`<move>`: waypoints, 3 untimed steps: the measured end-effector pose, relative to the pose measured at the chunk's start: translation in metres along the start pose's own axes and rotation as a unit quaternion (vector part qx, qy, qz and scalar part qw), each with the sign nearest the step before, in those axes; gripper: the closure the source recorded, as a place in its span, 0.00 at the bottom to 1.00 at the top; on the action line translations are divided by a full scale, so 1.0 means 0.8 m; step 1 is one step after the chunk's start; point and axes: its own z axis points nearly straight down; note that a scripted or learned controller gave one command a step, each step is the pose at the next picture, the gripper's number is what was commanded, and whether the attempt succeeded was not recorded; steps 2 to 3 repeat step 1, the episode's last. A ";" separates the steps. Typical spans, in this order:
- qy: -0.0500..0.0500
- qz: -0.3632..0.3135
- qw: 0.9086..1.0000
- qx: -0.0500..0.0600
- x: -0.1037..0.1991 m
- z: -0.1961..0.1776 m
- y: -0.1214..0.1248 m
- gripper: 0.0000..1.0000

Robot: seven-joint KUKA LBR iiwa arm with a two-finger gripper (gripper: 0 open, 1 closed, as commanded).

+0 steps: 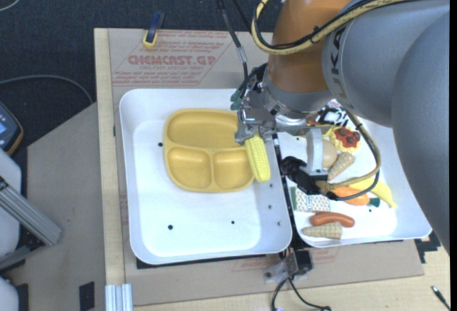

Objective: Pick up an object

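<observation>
While the left bin (pixel 143 181) carries a smooth yellow divided plate (pixel 203 150) with broad bare white floor near and left of it, the right bin (pixel 400 227) is crowded with toy food, a sausage (pixel 333 219) and a banana (pixel 375 185) among it. The gripper (pixel 251 133) hangs at the plate's right rim beside the wall between the bins, its fingers closed on the top of a knobbly yellow corn cob (pixel 258 158) that dangles over that rim.

Red print on the brown board (pixel 178 56) covering the counter behind the bins read roughly "CHEMCAST GP" in large letters, while the smaller red lines above and below it were too fine to make out.
</observation>
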 end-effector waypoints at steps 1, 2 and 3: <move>0.000 0.000 1.000 -0.003 0.000 -0.007 0.008 1.00; 0.000 0.000 1.000 -0.003 0.000 -0.007 0.008 1.00; 0.000 0.000 1.000 -0.003 0.000 -0.007 0.008 1.00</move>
